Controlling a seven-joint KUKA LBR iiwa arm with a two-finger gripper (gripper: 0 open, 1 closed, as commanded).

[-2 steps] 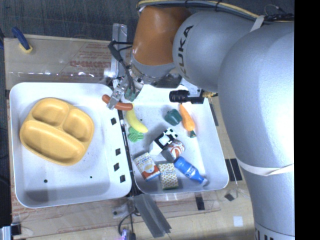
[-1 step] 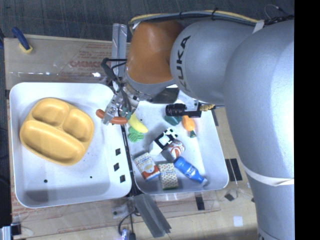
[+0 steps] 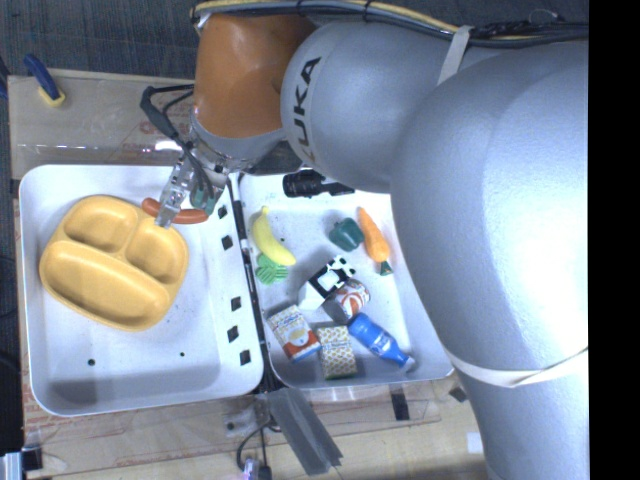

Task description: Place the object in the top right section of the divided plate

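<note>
1. The gripper (image 3: pixel 178 200) hangs over the left bin (image 3: pixel 60 368), just beside the top right section of the yellow divided plate (image 3: pixel 112 263).
2. An orange-red object (image 3: pixel 180 213) lies at the fingertips by the plate's upper right edge; whether the fingers clamp it cannot be told.
3. The right bin (image 3: pixel 395 298) holds a banana (image 3: pixel 268 238), carrot (image 3: pixel 374 238) and blue bottle (image 3: pixel 380 340).

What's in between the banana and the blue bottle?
In the camera view, a black-and-white box and a small can lie between the banana and the blue bottle.
</note>
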